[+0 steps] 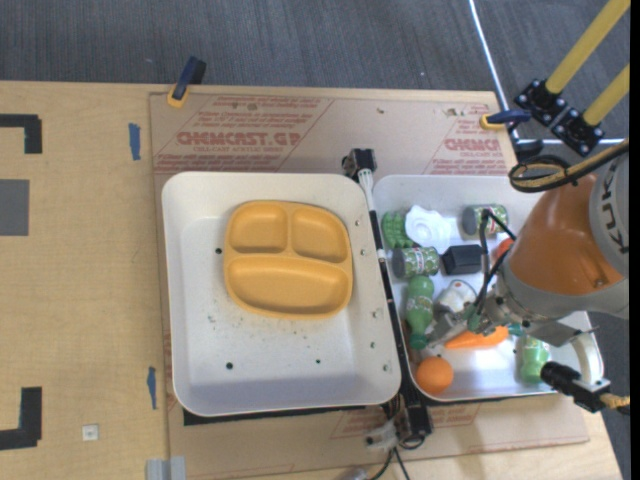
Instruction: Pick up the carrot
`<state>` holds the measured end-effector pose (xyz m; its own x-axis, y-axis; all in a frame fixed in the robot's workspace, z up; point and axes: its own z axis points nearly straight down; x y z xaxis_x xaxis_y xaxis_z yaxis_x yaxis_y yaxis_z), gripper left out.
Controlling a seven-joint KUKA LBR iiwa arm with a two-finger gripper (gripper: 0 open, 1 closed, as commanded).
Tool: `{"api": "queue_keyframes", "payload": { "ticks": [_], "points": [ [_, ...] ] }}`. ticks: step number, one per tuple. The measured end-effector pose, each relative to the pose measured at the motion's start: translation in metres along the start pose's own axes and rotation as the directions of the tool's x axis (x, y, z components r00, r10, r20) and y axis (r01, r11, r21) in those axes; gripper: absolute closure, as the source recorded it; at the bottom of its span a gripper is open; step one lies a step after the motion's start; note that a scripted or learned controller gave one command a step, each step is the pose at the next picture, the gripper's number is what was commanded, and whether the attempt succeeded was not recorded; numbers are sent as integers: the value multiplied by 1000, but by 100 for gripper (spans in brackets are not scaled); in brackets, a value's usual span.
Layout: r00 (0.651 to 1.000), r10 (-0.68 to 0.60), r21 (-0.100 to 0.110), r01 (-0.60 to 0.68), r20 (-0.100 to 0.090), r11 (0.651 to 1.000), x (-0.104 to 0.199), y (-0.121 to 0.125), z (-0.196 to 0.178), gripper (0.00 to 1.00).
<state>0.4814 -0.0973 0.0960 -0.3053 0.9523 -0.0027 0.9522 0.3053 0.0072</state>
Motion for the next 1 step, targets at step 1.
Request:
{"api": "queue_keyframes", "payload": {
  "ticks": [1],
  "points": [
    [1000, -8, 6, 8, -4, 1000, -1, -2, 11, 0]
  ]
}}
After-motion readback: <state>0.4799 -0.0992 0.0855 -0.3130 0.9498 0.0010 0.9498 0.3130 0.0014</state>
